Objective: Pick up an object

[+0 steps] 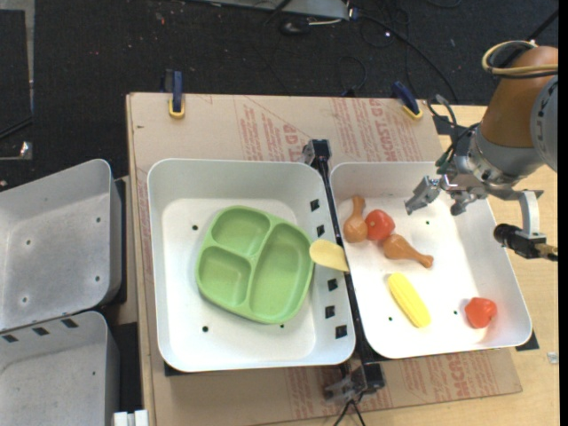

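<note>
Nearest, a yellow plastic corn cob (409, 299) is lying below the spread, empty tool (442, 198); a slip is being risked on crowded orange drumsticks (407, 250).

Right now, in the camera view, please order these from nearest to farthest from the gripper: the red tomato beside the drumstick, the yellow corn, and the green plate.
Measured from the gripper:
1. Red tomato, right bin, upper left, beside a drumstick.
2. Yellow corn, right bin, lower middle.
3. Green plate, in the left bin.
</note>
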Available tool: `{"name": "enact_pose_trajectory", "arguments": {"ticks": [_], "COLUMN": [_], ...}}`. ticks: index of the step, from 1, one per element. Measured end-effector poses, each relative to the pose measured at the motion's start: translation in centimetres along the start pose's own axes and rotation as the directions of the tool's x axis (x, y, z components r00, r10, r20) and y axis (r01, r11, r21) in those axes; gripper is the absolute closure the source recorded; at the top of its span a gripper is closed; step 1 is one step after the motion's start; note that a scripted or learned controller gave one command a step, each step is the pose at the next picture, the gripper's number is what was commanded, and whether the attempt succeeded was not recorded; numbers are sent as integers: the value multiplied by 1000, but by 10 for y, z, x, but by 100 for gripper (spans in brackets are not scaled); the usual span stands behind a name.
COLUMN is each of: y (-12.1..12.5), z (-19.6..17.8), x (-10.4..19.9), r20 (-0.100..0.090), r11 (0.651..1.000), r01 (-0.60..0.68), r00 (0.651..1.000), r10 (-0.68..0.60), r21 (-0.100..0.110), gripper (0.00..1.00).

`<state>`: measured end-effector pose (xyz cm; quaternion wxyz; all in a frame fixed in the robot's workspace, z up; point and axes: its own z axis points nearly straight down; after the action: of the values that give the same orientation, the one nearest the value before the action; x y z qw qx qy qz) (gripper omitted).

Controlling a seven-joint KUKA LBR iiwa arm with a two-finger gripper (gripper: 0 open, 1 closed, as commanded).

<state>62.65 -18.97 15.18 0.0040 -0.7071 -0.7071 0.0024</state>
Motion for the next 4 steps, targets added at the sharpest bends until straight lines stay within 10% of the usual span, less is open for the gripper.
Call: {"name": "enact_pose_trajectory", "arguments": {"ticks": [1, 2, 4], "y": [-1, 1, 8], "z": [57, 46, -55], "x": [1, 1, 3], "r20": [0, 1, 3], "r11": [1000, 1000, 1000], "r01": [0, 1, 3], "r00": [1000, 1000, 1000], "r10": [0, -1, -3], "r21": [-1, -3, -12], "gripper": [0, 100, 100]}}
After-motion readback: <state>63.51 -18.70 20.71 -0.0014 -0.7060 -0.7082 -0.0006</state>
